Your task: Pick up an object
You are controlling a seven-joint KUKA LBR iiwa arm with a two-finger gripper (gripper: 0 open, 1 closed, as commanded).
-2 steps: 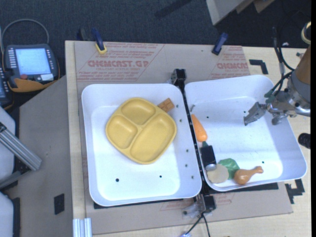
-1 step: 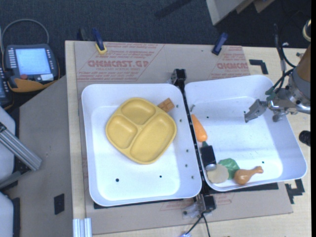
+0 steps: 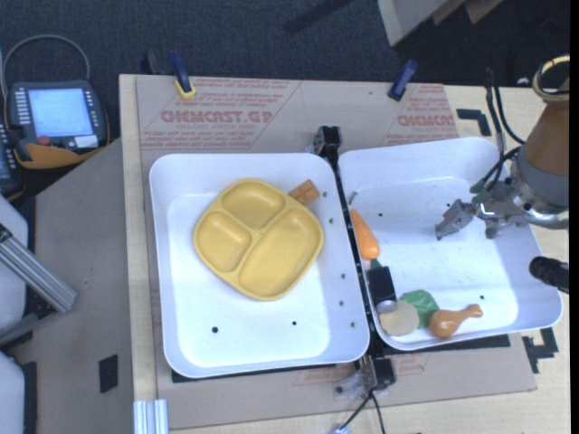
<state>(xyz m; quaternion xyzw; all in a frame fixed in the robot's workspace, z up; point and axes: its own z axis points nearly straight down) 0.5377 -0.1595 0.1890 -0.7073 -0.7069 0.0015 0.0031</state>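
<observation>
My gripper [image 3: 470, 223] hangs over the right bin [image 3: 425, 165], in its right half, open with nothing between its fingers. An orange carrot [image 3: 365, 235] lies against the bin's left wall, well to the left of the gripper. Along the front left corner sit a black block [image 3: 381, 285], a pale round piece [image 3: 398, 318], a green item [image 3: 420, 302] and a brown drumstick [image 3: 455, 318]. These all lie below and left of the gripper, apart from it.
The left bin [image 3: 185, 328] holds a yellow divided plate [image 3: 260, 238] with a small brown block [image 3: 305, 192] at its back right edge. A black clamp [image 3: 327, 139] sits where the bins meet at the back. A pendant with a screen [image 3: 56, 116] lies off the bench, far left.
</observation>
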